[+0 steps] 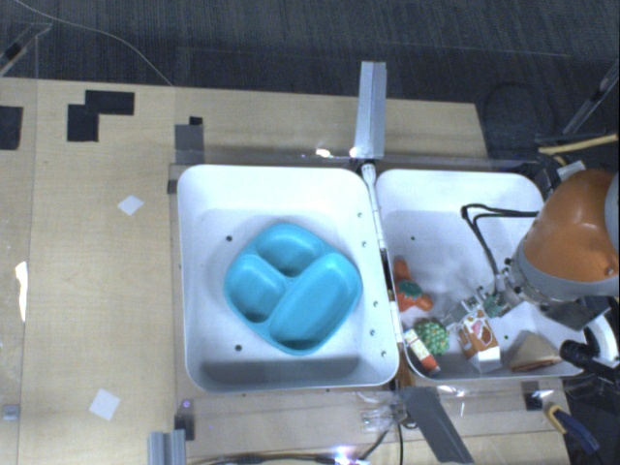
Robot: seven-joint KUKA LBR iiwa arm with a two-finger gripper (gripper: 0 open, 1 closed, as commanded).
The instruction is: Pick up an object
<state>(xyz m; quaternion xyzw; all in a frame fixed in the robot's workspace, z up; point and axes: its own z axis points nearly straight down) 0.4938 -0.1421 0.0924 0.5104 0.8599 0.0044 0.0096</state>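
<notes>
Arm (572,245) low over right bin (436,211), beside small toys (431,337)

Light wood worktop (87,289) carries two white bins side by side: left bin (199,260), right bin (436,197). Black tape patches (97,112) at worktop's far-left.

Both white bins (208,260) look like smooth, semi-gloss plastic. Blue divided tray (293,287) in left bin: glossy moulded plastic w/ soft sheen. Bench top (87,289): pale wood-look, matt. Upright post (370,109) at far side: brushed metal. Arm's orange band (578,229): smooth, slightly shiny.
</notes>
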